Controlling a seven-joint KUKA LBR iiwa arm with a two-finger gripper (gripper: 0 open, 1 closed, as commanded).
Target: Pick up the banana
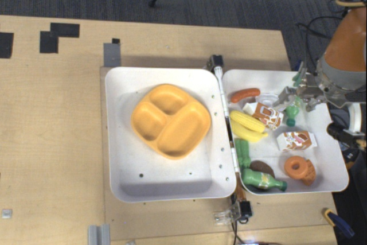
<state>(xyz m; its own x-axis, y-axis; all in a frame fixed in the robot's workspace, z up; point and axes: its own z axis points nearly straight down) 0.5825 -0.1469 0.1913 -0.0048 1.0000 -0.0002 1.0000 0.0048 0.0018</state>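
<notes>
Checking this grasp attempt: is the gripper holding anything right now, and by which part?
Nothing is held. The gripper hovers over the right bin's upper area, while the banana lies apart from it at the bin's left side.

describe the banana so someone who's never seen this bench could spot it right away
Of the two white bins, go to the right bin, the cluttered one, not the one holding the orange divided plate. The banana lies against that bin's left wall, about halfway down, below the sausage and above the green bottle. It is the bin's one plain yellow, curved, elongated piece.

Plate (170, 120) in left bin (117, 140); banana (248, 125) in right bin (332, 178), by divider.
</notes>
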